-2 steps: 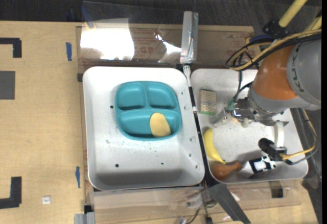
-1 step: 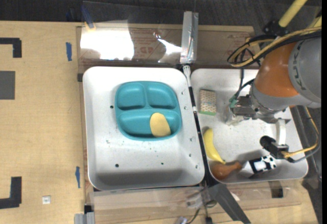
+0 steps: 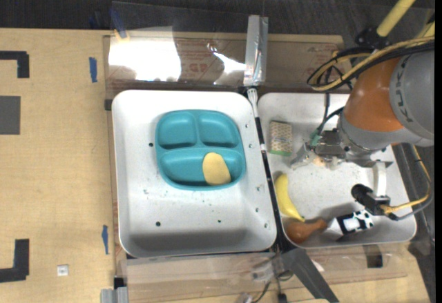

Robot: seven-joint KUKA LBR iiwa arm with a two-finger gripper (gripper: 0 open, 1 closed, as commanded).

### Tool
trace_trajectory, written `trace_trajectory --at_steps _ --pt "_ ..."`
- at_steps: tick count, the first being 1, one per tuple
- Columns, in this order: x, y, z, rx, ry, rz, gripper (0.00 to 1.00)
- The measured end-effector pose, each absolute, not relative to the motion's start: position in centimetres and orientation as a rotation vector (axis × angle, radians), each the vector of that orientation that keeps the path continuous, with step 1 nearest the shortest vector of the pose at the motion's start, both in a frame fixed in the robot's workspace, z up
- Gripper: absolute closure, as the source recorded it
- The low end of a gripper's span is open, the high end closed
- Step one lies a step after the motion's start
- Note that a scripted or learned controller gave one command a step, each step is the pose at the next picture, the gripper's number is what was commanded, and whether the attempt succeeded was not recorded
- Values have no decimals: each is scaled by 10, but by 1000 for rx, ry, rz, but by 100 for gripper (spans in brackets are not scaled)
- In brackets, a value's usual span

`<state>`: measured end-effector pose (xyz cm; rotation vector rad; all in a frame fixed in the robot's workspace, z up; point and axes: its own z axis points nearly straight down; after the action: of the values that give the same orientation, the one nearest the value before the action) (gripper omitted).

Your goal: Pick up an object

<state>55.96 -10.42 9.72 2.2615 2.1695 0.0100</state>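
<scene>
My gripper (image 3: 315,152) hangs low over the middle of the right bin (image 3: 400,229), below the orange band of the arm (image 3: 373,98). A yellow banana (image 3: 286,198) lies along that bin's left wall, just below and left of the gripper. A brown pear-shaped object (image 3: 304,228) rests at the banana's lower end. A beige waffle-textured square (image 3: 280,136) with a green edge lies up and left of the gripper. A small black-and-white object (image 3: 356,221) sits at the bin's front right.
The left bin (image 3: 138,212) holds a teal divided plate (image 3: 186,136) with a yellow oval object (image 3: 216,169) in its lower right compartment. Yellow and black cables (image 3: 345,63) loop behind the arm. A metal divider (image 3: 255,50) stands behind the bins.
</scene>
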Motion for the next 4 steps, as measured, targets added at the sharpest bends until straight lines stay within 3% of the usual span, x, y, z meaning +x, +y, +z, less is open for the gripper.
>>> trace_trajectory --at_steps 1,2,3,4 --pt "615 -116 87 2170 2266 5 0" --pt "617 -115 97 2168 2265 9 100" --pt "650 -34 189 2208 2228 13 100" --pt "647 -38 184 2219 2225 -1 0"
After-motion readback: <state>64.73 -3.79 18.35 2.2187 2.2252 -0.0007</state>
